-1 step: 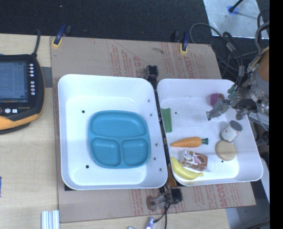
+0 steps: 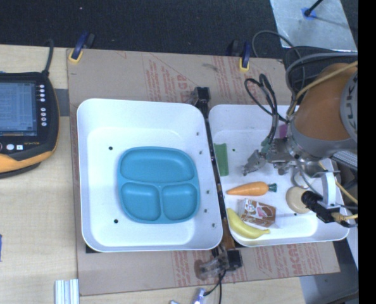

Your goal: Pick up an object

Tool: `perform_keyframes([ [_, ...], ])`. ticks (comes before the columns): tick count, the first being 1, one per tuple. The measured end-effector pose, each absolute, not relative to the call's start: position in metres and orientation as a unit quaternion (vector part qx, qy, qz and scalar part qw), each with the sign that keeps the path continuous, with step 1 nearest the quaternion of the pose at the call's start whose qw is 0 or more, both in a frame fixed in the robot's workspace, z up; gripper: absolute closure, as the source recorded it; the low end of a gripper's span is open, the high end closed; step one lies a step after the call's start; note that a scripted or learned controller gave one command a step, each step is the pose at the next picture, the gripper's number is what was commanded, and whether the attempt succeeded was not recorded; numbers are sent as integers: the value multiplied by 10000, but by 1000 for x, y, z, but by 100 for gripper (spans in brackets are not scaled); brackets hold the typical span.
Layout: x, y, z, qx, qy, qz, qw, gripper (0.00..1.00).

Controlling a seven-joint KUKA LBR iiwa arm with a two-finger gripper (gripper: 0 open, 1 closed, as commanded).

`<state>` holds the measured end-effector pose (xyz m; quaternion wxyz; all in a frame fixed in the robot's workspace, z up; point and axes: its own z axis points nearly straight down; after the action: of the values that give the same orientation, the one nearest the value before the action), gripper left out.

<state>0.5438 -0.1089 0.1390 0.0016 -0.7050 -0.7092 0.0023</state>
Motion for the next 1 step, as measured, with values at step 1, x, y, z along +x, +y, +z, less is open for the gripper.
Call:
perform_keyframes([
  [1,518,-102,96,-7044,-7098,-25,-56,0],
])
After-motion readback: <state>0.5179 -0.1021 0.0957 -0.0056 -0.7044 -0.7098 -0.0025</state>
